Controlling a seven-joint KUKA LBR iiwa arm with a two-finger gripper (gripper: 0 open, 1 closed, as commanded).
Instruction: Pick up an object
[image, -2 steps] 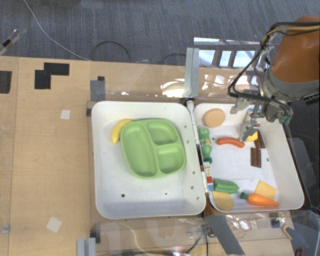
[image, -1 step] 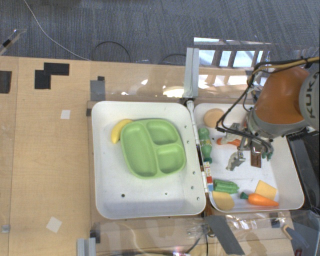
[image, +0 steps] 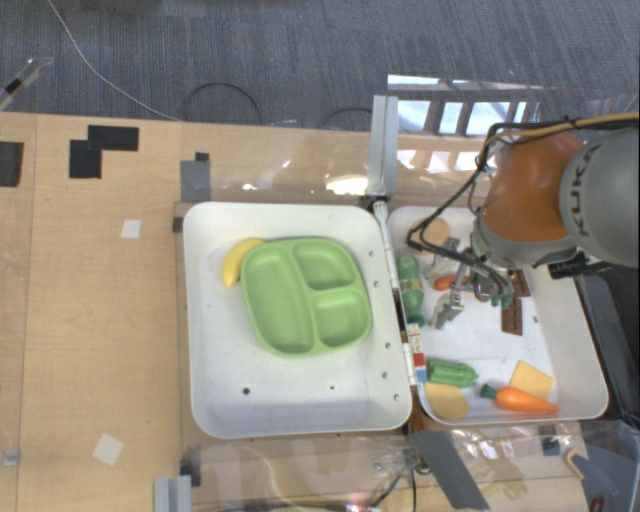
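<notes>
The claw is hanging over the middle of the right bin, at the right of the frame. It is looking a little open, with nothing between its tips. The green pickle toy is lying just below it in the frame, long side running left to right. The orange carrot is waiting lower right. The big grey arm is hiding the bin's top corner, and small bits there are hard to name.

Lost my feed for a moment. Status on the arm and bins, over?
End effector low over the right bin, nothing visibly held. Orange carrot, yellow wedge, green piece loose near bin's front. Green plate in left bin.
</notes>
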